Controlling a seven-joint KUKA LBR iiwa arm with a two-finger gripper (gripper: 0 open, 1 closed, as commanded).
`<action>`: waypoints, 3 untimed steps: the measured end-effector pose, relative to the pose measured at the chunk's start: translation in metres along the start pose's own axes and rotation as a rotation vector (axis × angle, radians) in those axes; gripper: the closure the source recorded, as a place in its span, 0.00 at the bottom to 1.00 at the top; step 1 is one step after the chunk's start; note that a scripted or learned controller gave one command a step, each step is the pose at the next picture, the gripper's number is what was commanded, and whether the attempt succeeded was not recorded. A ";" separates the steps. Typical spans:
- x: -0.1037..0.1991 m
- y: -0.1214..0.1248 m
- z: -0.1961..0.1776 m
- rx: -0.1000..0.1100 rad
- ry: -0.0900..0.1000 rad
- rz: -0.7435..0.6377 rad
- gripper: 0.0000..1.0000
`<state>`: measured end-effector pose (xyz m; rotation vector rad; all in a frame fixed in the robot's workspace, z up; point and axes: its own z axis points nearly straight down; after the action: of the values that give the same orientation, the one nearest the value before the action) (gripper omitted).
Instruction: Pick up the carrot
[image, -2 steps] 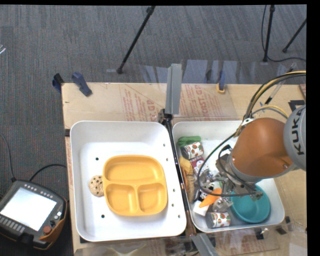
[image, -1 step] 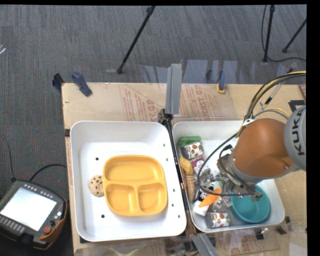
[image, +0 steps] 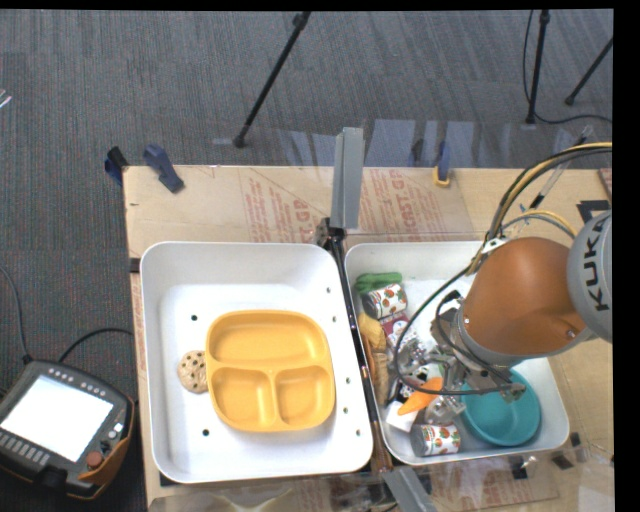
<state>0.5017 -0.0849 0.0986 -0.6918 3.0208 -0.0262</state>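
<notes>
1 slim orange carrot (image: 419, 398) lies in the right shallow white plastic bin (image: 552, 442), beside a teal bowl (image: 505, 418). Tool (image: 437, 385) directly above it; finger state indeterminate.

I count: bins 2 (image: 160, 300) (image: 555, 415) | yellow tray 1 (image: 270, 370) | cookie 1 (image: 192, 371) | cans 2 (image: 384, 299) (image: 436, 438) | carrot 1 (image: 418, 400) | teal bowl 1 (image: 505, 415)

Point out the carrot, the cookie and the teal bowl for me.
carrot (image: 418, 399): camera view, middle of its orange body.
cookie (image: 192, 371): camera view, its visible face.
teal bowl (image: 508, 420): camera view, inner wall.
</notes>
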 end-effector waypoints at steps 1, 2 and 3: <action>0.000 0.001 0.001 -0.002 0.003 0.139 0.00; 0.000 0.000 0.001 -0.004 0.000 0.092 0.00; 0.003 -0.001 0.001 -0.001 0.001 0.222 0.00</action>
<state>0.4995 -0.0876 0.0973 -0.3532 3.0786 -0.0173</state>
